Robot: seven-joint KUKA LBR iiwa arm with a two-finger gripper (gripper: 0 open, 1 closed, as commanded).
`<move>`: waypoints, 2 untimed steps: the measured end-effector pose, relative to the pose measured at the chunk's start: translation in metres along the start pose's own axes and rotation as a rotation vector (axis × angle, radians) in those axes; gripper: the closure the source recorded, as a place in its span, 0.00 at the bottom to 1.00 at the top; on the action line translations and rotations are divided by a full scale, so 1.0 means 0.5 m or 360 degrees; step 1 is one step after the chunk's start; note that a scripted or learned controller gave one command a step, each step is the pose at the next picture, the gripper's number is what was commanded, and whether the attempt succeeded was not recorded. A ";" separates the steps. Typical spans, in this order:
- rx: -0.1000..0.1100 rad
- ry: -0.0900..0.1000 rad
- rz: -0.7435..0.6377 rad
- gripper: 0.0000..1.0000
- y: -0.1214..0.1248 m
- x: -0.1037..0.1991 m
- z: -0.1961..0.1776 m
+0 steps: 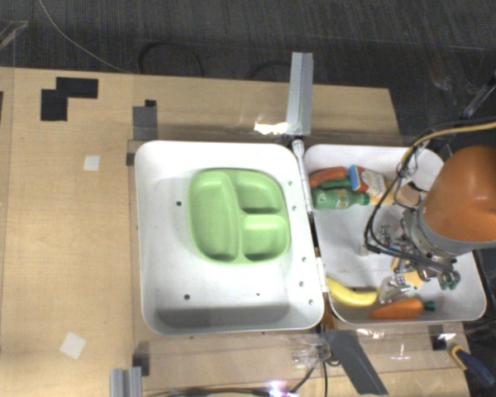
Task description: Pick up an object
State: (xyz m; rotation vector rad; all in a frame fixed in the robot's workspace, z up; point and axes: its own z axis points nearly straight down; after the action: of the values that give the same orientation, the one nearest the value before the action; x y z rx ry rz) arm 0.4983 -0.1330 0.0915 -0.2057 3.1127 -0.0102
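While the light wooden table (58, 246) fills the frame's left, the left shallow white bin (161, 222) holds a green divided plastic tray (236, 215). In the right white bin (343, 238), the end effector (403, 281) hangs low right, its opening impossible to tell, above an orange carrot (395, 308) beside a yellow banana (351, 294).

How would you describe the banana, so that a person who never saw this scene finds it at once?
Look in the right white bin, at its near edge, in the corner beside the left bin. The banana lies there, left of the carrot. It is the only yellow, curved thing; the carrot is orange.
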 end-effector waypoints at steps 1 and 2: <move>-0.0001 0.0000 -0.0438 0.00 -0.096 0.010 0.001; 0.0002 0.0002 -0.0445 0.00 -0.066 0.004 0.001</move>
State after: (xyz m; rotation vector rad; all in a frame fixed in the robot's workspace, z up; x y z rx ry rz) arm 0.5008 -0.1658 0.0913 -0.6373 3.0557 -0.0172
